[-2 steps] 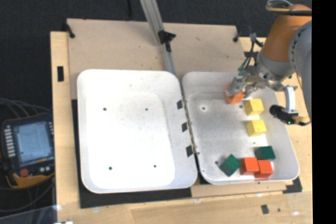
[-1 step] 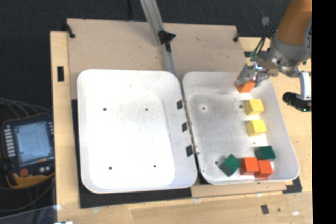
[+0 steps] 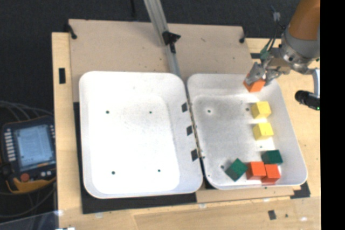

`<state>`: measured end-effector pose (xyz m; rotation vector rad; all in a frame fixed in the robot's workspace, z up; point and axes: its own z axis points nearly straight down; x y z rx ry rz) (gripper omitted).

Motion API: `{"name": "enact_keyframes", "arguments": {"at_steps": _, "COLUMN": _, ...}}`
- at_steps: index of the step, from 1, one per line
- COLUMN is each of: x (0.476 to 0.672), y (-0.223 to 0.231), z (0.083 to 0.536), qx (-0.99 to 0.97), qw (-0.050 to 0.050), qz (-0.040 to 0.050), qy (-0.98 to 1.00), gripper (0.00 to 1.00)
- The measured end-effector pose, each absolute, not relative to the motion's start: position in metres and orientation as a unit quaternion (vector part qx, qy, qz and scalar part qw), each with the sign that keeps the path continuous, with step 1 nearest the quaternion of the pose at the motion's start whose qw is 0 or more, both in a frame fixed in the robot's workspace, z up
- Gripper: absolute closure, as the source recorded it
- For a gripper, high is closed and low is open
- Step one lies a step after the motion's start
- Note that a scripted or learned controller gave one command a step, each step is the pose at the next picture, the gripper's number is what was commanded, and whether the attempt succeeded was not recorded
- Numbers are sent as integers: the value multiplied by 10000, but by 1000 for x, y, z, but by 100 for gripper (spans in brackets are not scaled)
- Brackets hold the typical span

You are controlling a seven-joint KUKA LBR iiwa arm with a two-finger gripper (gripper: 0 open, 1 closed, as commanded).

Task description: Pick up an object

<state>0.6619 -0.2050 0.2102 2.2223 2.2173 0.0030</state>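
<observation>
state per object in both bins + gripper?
gripper: shut on orange block, raised at right bin far corner
two yellow blocks: lying apart, right side
two green blocks: near edge
two orange blocks: touching, near edge
left bin: bare white floor

1. The two white bins (image 3: 135, 132) look like smooth plastic with a dull sheen, greyed with scuffs in the middle.
2. The bench (image 3: 62, 132) is pale, matt wood or board.
3. The blocks, such as the yellow block (image 3: 261, 110), look matt and smooth.
4. The slanted pole (image 3: 153, 5) looks like ribbed, light metal.
5. The arm's orange band (image 3: 307, 11) is glossy.
</observation>
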Motion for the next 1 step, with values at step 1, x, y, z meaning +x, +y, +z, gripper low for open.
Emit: {"name": "enact_keyframes", "arguments": {"at_steps": 1, "x": 643, "y": -161, "z": 204, "qx": 7055, "qw": 0, "qz": -5, "qy": 7087, "gripper": 100}}
